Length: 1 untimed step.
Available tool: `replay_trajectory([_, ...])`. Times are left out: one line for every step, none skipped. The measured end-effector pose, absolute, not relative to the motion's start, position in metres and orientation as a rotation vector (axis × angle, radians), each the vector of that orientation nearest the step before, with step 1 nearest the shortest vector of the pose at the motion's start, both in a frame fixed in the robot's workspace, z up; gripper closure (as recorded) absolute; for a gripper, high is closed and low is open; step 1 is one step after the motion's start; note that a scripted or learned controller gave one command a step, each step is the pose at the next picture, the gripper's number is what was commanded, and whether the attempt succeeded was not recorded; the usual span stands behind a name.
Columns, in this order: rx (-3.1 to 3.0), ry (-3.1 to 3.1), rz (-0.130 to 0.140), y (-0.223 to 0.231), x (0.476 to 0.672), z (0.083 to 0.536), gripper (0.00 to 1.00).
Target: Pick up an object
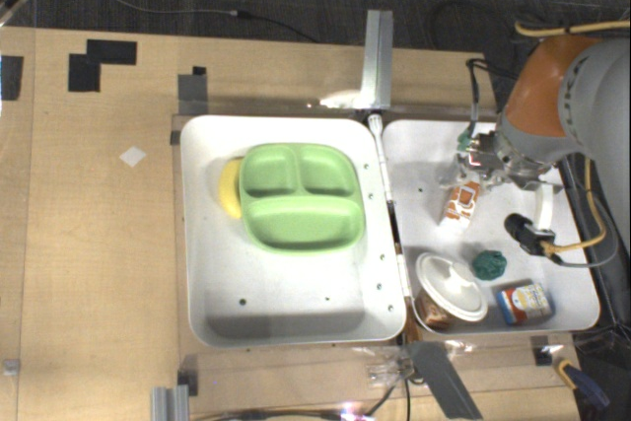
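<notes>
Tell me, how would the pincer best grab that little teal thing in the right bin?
Probably straight down from above, closing across the middle of the teal object. It looks small and roundish, lying free on the bin floor, with gaps toward the white bowl and the can.

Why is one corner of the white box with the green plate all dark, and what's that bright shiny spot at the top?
In the camera view, a soft grey shadow lies across the lower front of the left bin, below the green plate. A bright glare sits on the bench by the metal post. The arm at right looks a little blurry.
</notes>
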State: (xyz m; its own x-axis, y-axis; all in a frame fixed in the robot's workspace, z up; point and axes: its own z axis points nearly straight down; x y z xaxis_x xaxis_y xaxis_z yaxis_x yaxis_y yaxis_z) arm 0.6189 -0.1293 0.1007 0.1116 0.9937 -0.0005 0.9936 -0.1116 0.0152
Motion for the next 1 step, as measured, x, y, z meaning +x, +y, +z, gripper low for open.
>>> replay_trajectory([2.429, 1.988, 0.007, -0.0602, 0.622, 0.1863, 1.0])
